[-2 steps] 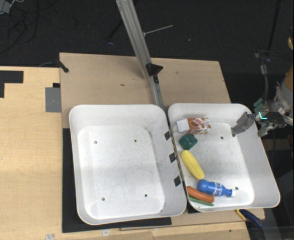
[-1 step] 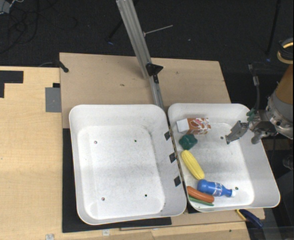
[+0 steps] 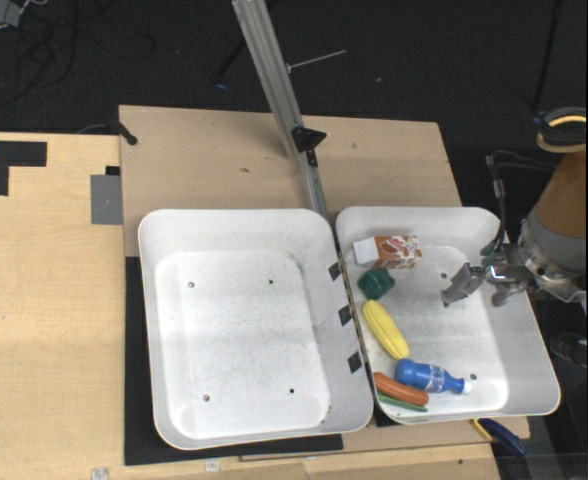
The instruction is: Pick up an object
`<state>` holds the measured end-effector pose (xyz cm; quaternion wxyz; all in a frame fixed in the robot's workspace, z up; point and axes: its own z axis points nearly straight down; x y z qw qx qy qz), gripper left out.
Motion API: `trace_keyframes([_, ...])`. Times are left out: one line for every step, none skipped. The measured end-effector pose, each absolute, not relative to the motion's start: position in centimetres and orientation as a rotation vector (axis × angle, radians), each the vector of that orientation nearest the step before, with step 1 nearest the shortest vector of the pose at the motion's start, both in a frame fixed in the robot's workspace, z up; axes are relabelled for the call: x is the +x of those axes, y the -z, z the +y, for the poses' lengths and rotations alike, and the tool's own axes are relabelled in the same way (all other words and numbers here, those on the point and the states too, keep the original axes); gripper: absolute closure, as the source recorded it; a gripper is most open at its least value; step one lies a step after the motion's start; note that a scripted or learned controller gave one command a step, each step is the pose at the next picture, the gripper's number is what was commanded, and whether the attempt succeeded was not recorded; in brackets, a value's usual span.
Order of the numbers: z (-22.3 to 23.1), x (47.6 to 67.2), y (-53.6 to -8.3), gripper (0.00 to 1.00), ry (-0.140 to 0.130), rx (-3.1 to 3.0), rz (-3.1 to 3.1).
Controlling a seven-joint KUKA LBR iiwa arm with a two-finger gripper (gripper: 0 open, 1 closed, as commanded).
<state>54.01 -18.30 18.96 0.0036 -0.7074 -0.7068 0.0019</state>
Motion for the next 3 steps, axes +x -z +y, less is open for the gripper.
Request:
trace_keyframes([-18.5, 54.3, -12.6, 0.0, -0.007, -2.216, -2.215])
trace_keyframes([-18.7, 54.4, -14.0, 1.0, -0.003, -2.226, -2.211])
trace_keyframes([-19.0, 55.1, -20.0, 1.0, 0.003, -2.223, -2.225])
